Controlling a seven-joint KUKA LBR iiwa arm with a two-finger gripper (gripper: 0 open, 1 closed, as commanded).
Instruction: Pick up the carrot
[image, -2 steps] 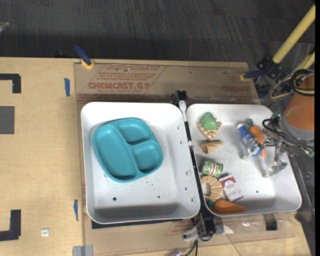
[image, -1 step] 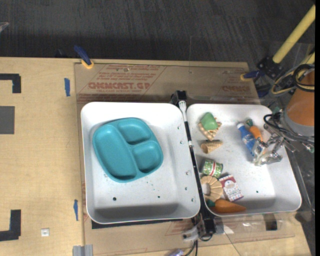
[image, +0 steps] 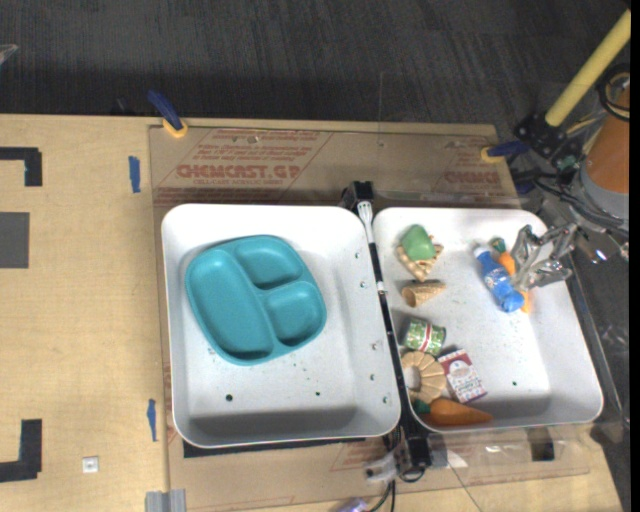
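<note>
The small orange plastic carrot (image: 460, 411) lies against the right white bin's (image: 560, 385) near wall, well apart from the metal end effector (image: 540, 258), which hovers by a blue bottle (image: 497, 281); I cannot tell its grip state.

The carrot (image: 460, 412) lay against the right bin's (image: 560, 400) near wall, hemmed on its far side by a small carton (image: 463, 377) and a shell-shaped toy (image: 425, 374); toward the bin's right edge, the floor lay open.
</note>
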